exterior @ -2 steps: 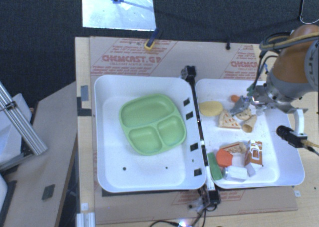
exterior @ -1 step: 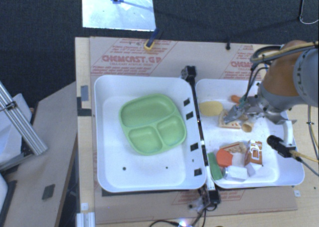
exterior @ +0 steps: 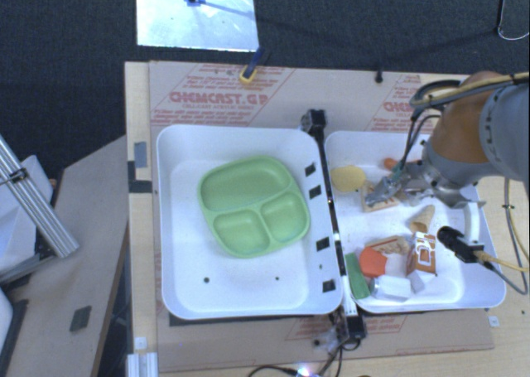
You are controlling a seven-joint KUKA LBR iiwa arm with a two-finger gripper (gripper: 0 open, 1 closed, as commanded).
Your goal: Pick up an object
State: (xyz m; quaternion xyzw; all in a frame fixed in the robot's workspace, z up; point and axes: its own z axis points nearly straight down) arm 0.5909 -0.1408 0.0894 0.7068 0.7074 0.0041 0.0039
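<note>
While claw (exterior: 383, 194) sits low in right bin (exterior: 484, 288) (grip state unclear), green tray (exterior: 252, 205) occupies left bin (exterior: 178, 268).

Clutter (exterior: 406, 263) crowds right bin (exterior: 489, 288)

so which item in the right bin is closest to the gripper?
The flat tan piece directly under the gripper. The yellow round item sits apart to its left in view, the cone-shaped piece lower right, and the orange and white items lie nearer the bin's bottom edge.
</note>
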